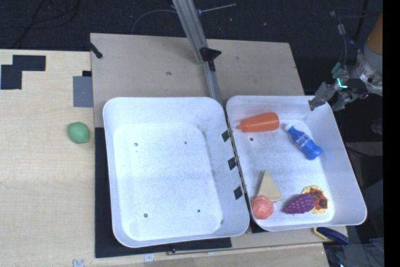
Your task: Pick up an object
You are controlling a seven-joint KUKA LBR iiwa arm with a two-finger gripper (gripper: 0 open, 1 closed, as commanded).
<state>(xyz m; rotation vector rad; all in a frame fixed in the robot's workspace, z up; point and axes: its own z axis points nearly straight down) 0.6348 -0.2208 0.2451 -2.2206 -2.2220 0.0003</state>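
- While the arm hung at the right side, the things to pick up lay in the right-hand shallow white bin [350, 197].
- An orange plastic carrot [257, 122] lay on its side near the far edge of that bin.
- A small blue plastic bottle [304, 142] lay tilted just to the right of the carrot, not touching it.
- A tan wedge like a slice of cheese [269, 186] sat near the front, close to the wall between the bins.
- A round pink ball-shaped toy [262, 206] lay just in front of the wedge.
- A purple bunch of toy grapes [300, 203] lay near the pink toy, touching a small yellow and red toy [318, 196] in the front right corner.
- The grey two-finger gripper [326, 99] hung over the far right corner of the bin, well apart from the toys. I could not tell how its fingers stood.
- The left-hand shallow white bin [119, 134] sat right beside it.
- A small green ball [79, 132] lay on the pale wooden bench [37, 184], left of the bins.
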